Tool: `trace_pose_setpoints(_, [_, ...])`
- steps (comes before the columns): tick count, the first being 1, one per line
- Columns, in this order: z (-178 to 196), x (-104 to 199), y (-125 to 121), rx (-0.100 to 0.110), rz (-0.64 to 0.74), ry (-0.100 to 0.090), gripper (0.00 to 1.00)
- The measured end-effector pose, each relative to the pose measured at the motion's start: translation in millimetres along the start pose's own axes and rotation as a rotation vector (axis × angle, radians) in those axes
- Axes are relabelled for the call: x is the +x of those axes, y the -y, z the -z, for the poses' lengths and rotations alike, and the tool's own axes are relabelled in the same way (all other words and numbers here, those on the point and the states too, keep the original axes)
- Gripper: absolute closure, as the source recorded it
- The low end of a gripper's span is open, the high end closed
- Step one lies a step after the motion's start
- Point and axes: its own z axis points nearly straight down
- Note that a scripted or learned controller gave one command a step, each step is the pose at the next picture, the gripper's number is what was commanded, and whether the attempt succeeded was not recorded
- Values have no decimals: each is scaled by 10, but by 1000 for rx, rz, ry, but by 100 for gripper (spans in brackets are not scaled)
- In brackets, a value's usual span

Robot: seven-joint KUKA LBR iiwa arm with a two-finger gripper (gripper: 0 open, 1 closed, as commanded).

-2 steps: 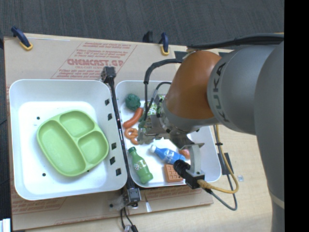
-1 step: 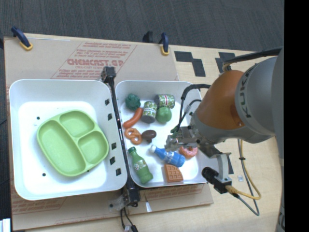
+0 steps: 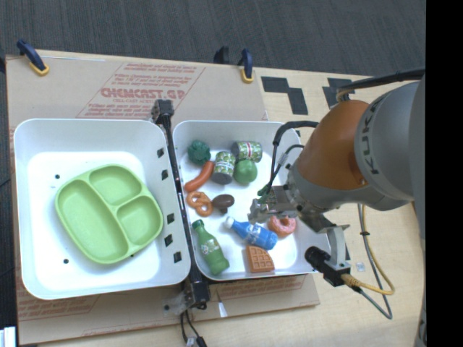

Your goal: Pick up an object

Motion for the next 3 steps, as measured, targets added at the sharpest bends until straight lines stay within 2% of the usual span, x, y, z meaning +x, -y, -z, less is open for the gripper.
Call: trace_pose_setpoints(3, [313,-3,-47,-6,16,5,100])
